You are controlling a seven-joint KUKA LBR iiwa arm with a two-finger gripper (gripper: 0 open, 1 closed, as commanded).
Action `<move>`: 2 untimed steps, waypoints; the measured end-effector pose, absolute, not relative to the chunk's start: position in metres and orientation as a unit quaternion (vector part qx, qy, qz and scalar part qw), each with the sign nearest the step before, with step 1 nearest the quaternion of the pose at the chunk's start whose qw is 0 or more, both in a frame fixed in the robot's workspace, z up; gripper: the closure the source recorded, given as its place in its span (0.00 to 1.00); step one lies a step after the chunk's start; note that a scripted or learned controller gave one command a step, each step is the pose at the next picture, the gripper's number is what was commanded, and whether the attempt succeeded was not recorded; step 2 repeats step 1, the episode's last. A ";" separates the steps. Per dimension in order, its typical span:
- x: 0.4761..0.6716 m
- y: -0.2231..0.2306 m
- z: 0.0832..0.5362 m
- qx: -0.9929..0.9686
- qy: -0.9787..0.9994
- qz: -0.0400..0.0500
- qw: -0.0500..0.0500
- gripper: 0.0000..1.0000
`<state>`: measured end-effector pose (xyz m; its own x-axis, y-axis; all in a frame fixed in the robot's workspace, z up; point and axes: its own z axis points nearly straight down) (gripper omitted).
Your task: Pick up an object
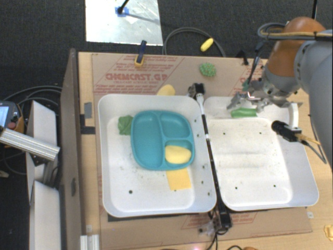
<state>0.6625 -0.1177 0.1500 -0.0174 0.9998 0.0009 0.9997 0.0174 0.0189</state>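
My gripper hangs over the far edge of the right bin, its fingers spread open. A small green oblong piece lies in that bin just below and between the fingertips, and I cannot tell if they touch it. In the left bin sits a teal divided plate with a yellow rounded object in its near right compartment. A flat yellow slice pokes out from under the plate's near edge. A green leafy piece rests at the plate's left side.
The grey arm comes in from the upper right. A black fitting sits over the right bin's right side. On the cardboard behind the bins lie a yellow piece, a green clump and a clamp.
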 end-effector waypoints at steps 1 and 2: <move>0.606 -0.062 0.222 0.704 0.710 0.001 0.000 1.00; 0.606 -0.062 0.222 0.704 0.710 0.001 0.000 1.00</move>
